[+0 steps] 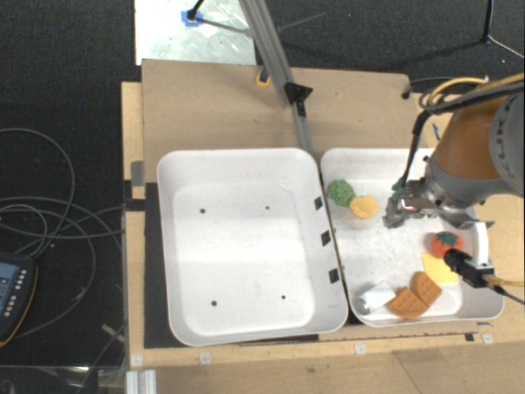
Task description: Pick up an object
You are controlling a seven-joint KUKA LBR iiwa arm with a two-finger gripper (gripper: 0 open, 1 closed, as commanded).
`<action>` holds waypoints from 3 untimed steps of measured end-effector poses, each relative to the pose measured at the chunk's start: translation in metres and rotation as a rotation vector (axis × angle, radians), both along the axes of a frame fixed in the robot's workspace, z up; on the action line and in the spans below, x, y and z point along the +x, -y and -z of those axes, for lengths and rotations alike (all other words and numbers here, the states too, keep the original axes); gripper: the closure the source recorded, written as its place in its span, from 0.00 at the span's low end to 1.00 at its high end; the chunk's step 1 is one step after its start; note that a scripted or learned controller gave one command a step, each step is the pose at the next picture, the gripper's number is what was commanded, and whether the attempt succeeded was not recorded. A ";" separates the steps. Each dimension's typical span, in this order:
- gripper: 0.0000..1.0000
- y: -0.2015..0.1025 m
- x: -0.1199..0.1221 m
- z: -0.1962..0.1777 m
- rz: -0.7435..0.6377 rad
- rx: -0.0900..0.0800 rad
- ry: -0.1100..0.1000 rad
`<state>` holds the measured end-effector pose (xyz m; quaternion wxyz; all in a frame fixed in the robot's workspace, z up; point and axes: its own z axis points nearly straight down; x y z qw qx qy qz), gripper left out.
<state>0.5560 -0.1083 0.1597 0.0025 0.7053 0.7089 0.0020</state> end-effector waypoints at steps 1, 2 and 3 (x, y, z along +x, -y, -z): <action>1.00 -0.001 0.000 -0.064 -0.001 -0.001 0.002; 1.00 -0.001 0.001 -0.112 -0.001 -0.001 0.001; 1.00 -0.050 -0.007 -0.095 -0.004 0.003 -0.006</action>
